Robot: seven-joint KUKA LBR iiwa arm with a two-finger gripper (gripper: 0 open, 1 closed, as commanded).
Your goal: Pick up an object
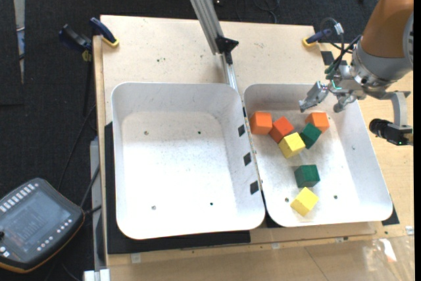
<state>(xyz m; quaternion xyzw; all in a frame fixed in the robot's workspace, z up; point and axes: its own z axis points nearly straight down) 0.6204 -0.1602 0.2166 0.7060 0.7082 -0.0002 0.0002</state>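
The right bin (368,161) holds several small blocks. Two orange blocks (262,122) (282,127) lie side by side near its left wall, with a yellow block (292,144) and a green block (310,134) just below them. A third orange block (319,120) touches that green one. Lower down sit another green block (306,175) and a yellow block (304,201). My gripper (323,104) hovers over the bin's far edge, just above the third orange block, open with nothing between its fingers.
The left bin (125,141) stands beside the right one, its bare white floor showing. A slanted metal pole (200,0) rises from between the bins at the back. Clamps (104,33) (322,35) grip the bench's far corners. A teach pendant (33,224) lies at the lower left.
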